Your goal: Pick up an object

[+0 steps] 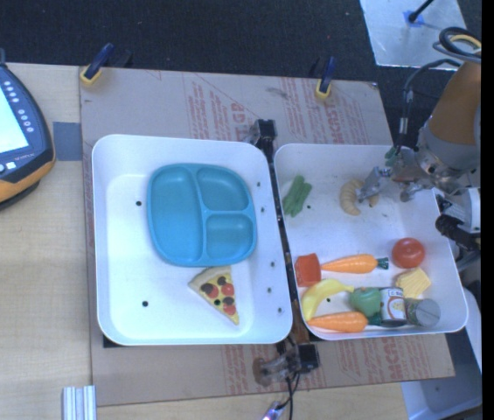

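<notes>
My gripper (391, 189) is low over the far part of the right bin (316, 160), its two fingers spread apart with bare bin floor between them, so it is open. A tan lumpy food piece (349, 198) lies just left of the left fingertip (371, 186); whether they touch I cannot tell. A green pod (296, 195) lies further left. Along the bin's near side sit an orange carrot (351, 263), a red block (307, 269), a red tomato (408, 252), a yellow cheese wedge (413, 281), a banana (321, 294), a second carrot (338, 322) and a tin can (407, 310).
The left bin (111, 234) holds a blue divided plate (203, 213) and a pizza slice (216, 291). A tablet in an orange case (2, 138) rests on the bench at far left. Clamps (96, 66) (323, 81) pin the cardboard's far edge.
</notes>
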Action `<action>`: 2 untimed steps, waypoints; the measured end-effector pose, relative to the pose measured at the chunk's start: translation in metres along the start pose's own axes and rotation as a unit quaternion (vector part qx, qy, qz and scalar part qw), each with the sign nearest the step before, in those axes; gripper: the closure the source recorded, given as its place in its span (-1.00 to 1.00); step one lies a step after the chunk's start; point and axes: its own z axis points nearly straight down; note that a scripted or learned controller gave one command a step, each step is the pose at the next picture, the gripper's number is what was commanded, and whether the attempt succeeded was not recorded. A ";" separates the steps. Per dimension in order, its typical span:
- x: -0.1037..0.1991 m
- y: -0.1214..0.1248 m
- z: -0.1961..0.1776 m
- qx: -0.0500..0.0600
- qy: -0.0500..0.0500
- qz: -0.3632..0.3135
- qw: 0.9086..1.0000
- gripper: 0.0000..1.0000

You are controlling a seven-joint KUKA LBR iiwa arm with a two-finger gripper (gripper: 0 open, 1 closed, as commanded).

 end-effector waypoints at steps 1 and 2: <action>0.000 0.018 0.009 0.004 0.002 0.000 1.000 -1.00; -0.001 0.018 -0.002 0.007 0.002 -0.001 1.000 1.00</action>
